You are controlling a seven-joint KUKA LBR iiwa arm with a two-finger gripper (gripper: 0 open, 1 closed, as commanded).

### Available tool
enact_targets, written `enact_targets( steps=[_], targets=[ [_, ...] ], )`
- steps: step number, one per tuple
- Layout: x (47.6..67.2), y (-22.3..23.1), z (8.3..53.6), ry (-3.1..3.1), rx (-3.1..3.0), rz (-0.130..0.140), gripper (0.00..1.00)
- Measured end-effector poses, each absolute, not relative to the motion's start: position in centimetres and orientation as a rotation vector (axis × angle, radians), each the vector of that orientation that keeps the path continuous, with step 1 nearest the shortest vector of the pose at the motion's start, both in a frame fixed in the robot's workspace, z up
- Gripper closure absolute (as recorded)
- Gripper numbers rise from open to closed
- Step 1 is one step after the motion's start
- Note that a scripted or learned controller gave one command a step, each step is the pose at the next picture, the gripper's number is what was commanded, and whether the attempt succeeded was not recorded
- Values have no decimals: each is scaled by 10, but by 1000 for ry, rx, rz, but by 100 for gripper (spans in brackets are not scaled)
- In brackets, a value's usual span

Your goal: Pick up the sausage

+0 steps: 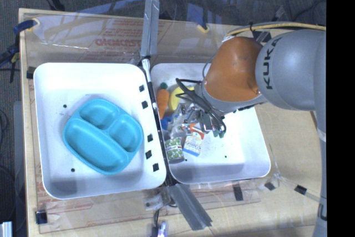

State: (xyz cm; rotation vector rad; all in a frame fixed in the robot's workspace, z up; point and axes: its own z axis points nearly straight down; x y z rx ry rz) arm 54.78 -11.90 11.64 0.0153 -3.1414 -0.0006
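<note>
The sausage (162, 101) is a short orange-brown piece lying along the left wall of the right bin (249, 161), near its back. The arm reaches in from the right, and its orange band (233, 72) hangs over the middle of that bin. My gripper (187, 118) points down and to the left into a cluster of small items just right of the sausage. It sits close to the sausage, with cables and the wrist hiding much of it. I see nothing clearly held.
A yellow item (178, 98) lies beside the sausage. A green packet (173, 150) and a small white, blue and orange carton (193, 145) lie nearer the front. The left bin (50, 86) holds a blue divided plate (104, 134).
</note>
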Motion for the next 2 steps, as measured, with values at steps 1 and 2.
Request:
enact_targets(
  steps=[1,2],
  targets=[
    [564,-180,91,-3140,-81,-2,100],
    [567,-131,89,-3133,113,-4,100]
  ],
)
